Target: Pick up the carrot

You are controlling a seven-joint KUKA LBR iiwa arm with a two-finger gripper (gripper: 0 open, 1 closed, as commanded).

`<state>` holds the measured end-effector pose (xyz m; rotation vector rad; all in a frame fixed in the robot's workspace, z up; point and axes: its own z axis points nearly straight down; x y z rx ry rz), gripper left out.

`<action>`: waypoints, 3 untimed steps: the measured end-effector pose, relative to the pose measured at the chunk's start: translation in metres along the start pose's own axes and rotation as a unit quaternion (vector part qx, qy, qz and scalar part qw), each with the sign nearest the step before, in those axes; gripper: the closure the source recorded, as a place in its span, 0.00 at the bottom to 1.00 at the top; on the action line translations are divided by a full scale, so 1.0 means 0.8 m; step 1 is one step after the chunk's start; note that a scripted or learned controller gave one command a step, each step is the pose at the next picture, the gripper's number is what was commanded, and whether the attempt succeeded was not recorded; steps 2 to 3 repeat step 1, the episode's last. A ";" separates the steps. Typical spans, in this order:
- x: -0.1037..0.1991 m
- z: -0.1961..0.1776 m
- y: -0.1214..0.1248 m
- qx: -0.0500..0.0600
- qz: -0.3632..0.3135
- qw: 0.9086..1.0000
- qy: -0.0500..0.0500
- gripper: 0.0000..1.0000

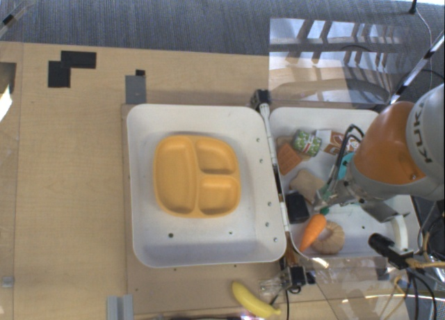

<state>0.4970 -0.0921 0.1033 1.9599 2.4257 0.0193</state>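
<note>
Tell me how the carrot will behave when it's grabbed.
The carrot looks smooth and moulded, so it is probably stiff and may slip between the fingers. Its tapered, rounded shape suggests it could roll or pivot if pinched off-centre. It leans against a tan lump, which might shift when the carrot lifts.

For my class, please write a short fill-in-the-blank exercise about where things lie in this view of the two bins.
1. The yellow divided plate lies in the ____ bin of the view.
2. The carrot lies in the bin on the view's ____.
3. The banana lies ____ the bins, on the bench near the view's bottom edge.
4. The band above the arm's wrist is coloured ____.

Missing words: left; right; outside; orange
</note>
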 end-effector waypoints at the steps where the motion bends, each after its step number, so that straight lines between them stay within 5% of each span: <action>1: 0.055 -0.104 0.005 0.009 0.143 0.990 0.004 1.00; 3: 0.055 -0.104 0.005 0.009 0.143 0.990 0.004 1.00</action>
